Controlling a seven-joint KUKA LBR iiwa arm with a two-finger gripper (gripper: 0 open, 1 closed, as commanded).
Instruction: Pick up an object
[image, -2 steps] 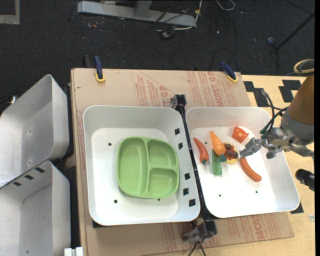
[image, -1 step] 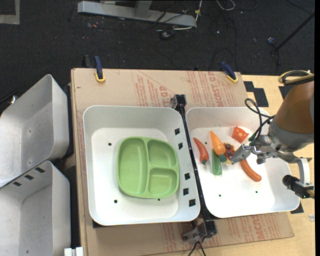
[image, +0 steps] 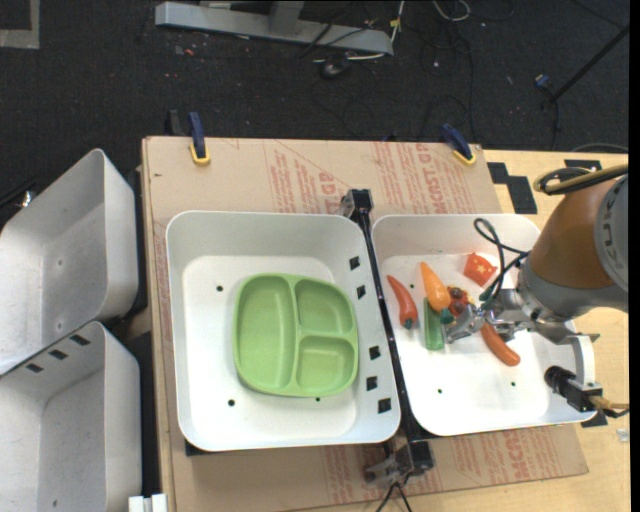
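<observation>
1. I see the gripper (image: 462, 326) low inside the right bin (image: 490, 405), at the edge of a small heap of toy food. The arm (image: 585, 245) reaches in from the right and covers part of that bin.
2. I cannot tell how far the fingers are spread, nor whether anything sits between them: the metal tip is small and blends into the clutter. I treat the grasp as unproven.
3. The candidates lie close together. A red pepper (image: 403, 299) lies nearest the divider, a green piece (image: 432, 328) just beside it, a yellow-orange carrot (image: 436, 287) above that, a small dark item (image: 458, 297) next to the carrot, an orange piece (image: 500, 345) just right of the tip, and a red-orange block (image: 479, 267) further up.
4. The green piece and the orange piece flank the tip, so I judge 1 of these 2 to be the target.
5. To do this well, I would centre on 1 piece, close firmly, then lift straight up slowly.
6. Risk: catching 2 pieces at once, or nudging 1 aside.
7. The green divided plate (image: 297, 335) in the left bin (image: 200, 300) lies well apart and plays no part.
</observation>
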